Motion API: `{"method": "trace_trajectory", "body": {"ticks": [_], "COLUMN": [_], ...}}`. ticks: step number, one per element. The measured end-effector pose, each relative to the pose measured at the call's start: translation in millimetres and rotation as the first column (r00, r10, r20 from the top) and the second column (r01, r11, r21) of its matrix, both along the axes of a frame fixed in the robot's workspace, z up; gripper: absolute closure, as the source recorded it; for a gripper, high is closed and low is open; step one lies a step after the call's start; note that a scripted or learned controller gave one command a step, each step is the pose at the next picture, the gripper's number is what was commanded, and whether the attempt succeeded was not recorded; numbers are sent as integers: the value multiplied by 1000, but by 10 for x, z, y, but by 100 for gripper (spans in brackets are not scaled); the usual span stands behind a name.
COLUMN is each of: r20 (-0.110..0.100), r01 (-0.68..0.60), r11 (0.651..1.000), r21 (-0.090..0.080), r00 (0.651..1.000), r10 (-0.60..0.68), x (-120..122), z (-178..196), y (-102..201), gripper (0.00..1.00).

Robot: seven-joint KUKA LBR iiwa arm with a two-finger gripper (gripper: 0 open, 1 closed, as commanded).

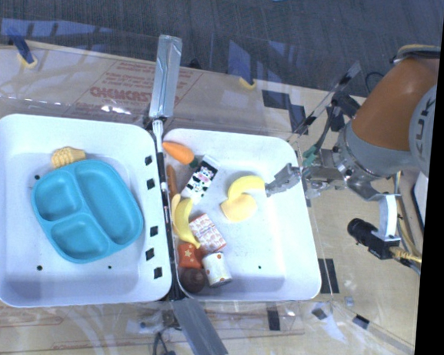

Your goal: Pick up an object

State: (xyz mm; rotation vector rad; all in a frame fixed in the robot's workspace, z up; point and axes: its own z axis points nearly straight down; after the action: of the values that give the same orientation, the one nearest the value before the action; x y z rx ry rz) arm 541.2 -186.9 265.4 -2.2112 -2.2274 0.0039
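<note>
The claw [282, 180] is too small and blurred to tell its state, hanging just right of the yellow block [242, 197] in the right bin [277, 255].

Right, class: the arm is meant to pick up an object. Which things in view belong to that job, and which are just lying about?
Part of the job:
gripper
yellow curved piece, nearest it
banana
carrot
small cup
right bin

Just lying about:
blue divided plate
corn cob
left bin
</note>
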Motion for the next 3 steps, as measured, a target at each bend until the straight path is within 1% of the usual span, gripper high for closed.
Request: {"method": "trace_trajectory", "body": {"ticks": [1,2,3], "r20": [-3,7,-5], "r01": [564,563,374], "r11": [826,827,927], "r21": [-2,3,-1], "r00": [826,827,927], "r10": [-564,-563,-374], "x": [494,521,289], "z": [-949,-198,-894], "y": [-54,219,568], "gripper": [0,0,0]}}
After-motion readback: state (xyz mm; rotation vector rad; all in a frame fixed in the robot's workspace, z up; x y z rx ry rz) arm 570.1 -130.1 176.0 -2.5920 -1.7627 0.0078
